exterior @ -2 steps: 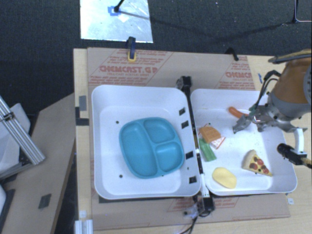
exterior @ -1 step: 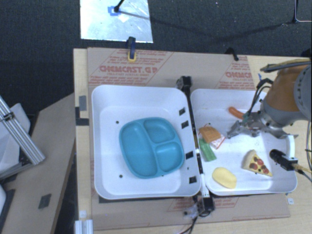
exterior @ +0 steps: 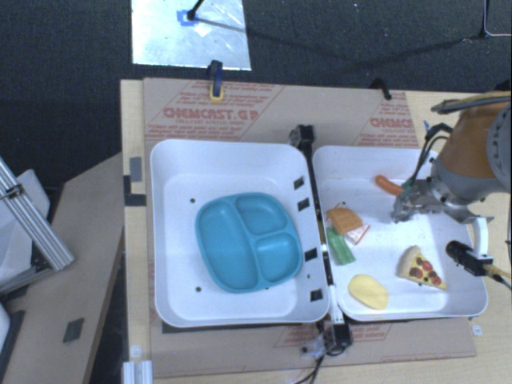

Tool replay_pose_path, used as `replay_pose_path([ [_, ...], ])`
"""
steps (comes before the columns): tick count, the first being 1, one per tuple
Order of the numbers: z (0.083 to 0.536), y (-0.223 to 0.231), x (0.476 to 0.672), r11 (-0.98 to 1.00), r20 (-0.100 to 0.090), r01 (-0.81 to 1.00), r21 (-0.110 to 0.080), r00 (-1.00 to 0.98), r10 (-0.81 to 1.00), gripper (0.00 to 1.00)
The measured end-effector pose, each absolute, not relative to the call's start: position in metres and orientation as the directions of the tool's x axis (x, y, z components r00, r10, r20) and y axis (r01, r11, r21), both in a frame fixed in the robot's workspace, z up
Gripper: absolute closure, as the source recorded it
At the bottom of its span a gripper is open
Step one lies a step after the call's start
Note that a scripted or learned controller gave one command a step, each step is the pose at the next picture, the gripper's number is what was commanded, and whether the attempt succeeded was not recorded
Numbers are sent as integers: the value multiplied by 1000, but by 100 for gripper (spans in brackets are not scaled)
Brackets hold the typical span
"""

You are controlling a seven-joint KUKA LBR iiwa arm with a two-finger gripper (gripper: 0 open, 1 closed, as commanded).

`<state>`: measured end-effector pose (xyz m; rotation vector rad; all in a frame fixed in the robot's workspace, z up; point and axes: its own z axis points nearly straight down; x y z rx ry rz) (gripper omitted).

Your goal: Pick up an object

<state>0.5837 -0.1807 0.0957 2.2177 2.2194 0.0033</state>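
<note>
In the right bin [exterior: 352, 162] lie an orange sausage-like piece [exterior: 389, 186] at the back, an orange-brown bread piece [exterior: 345, 219] with a green strip [exterior: 339, 247] beside it, a yellow lump [exterior: 368, 291] at the front and a pizza slice [exterior: 421, 268] at the front right. My gripper [exterior: 406, 208] hangs over the bin's middle right, just in front of the orange sausage and apart from it. Nothing shows between its fingers.
The left bin [exterior: 172, 214] holds a blue divided plate [exterior: 248, 241]. A black clip row [exterior: 308, 214] runs along the wall between the bins. Cardboard [exterior: 264, 110] lies under both bins, and a metal sheet [exterior: 190, 22] lies beyond the bench.
</note>
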Motion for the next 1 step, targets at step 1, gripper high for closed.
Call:
replay_pose_path([
  [1,160,-185,587,3,-2,1000,8,-3,1000,100],
])
